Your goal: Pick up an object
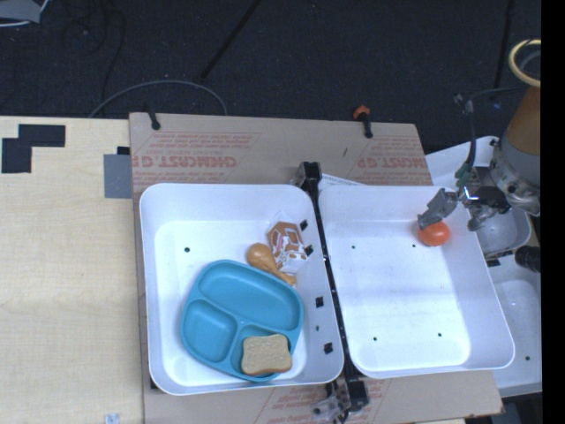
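Note:
A small orange-red ball (433, 234), like a tomato, lies in the right bin (415, 343) near its far right corner. My gripper (454, 223) hovers at that corner with its two fingers spread apart, so it is open. The left finger (438, 207) ends just above the ball, and the ball sits beside that fingertip rather than between the two. The left bin (163, 237) holds a blue divided plate (231, 312) with a slice of bread (266, 354) in its near compartment. A tan drumstick-shaped piece (266, 260) and a brown-and-white patterned piece (287, 241) lie just beyond the plate.
A black divider with clips (322, 272) runs between the two bins. Cardboard (265, 153) lies under both, on a wooden bench (62, 281). The arm's grey wrist and orange band (523, 140) stand over the right bin's far right rim.

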### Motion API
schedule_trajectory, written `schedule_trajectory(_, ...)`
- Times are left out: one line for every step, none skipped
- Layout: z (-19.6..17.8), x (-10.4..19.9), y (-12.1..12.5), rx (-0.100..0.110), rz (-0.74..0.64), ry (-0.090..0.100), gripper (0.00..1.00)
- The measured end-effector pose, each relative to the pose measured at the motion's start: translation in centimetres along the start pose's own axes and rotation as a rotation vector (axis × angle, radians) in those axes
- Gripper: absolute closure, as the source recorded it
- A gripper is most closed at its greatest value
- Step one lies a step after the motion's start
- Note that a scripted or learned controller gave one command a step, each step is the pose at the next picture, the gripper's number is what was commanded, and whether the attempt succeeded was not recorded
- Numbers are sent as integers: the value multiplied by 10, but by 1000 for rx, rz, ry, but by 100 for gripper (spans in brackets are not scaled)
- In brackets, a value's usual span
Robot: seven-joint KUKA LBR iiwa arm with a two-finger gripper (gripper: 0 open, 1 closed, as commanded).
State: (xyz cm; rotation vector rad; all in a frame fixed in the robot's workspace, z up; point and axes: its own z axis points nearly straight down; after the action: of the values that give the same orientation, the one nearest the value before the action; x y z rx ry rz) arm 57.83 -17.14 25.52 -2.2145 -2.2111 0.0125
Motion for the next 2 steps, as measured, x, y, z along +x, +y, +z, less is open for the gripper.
schedule_trajectory(-6,0,2,-11,-2,-2,0)
schedule_trajectory(57,5,5,-6,-2,-1,0)
